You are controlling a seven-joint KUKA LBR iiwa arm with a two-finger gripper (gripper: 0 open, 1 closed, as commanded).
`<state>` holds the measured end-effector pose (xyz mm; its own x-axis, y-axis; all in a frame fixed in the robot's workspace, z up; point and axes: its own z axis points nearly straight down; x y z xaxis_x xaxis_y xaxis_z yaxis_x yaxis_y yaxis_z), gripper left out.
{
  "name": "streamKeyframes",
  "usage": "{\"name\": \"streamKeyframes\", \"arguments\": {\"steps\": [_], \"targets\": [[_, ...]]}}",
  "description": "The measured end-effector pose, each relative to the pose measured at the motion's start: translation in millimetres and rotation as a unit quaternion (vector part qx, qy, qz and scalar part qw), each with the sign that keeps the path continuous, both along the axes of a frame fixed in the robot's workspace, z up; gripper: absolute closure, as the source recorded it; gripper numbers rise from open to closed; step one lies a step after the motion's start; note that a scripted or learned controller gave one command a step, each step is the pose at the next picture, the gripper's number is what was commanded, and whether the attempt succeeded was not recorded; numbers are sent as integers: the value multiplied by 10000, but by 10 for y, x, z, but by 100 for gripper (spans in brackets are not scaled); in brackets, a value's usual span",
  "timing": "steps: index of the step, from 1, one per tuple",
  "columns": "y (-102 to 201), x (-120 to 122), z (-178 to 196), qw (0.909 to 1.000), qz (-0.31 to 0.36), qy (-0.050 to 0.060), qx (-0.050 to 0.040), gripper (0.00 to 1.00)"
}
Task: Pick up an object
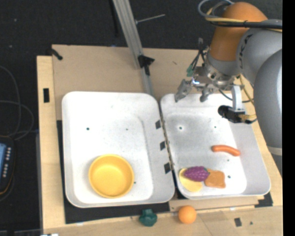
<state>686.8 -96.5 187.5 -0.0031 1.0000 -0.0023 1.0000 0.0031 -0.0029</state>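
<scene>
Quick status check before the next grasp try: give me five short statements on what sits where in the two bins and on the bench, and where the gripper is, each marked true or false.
1. The yellow bowl sits in the left bin. True.
2. The gripper holds the orange carrot. False: the open gripper hangs over the right bin's far edge with nothing between its fingers; the carrot lies in that bin.
3. The purple grapes lie in the right bin's near end. True.
4. The orange ball is inside the left bin. False: it rests on the bench, in front of the bins.
5. A green object lies beside the ball. True.
</scene>
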Motion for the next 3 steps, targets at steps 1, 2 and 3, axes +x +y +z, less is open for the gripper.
{"name": "streamKeyframes", "arguments": {"steps": [1,2,3], "targets": [[-12,-5,-635,10000,-12,7,-1,0],[-19,18,-479,10000,-9,-37,-2,100],[-50,-3,170,10000,-16,-58,7,100]]}}
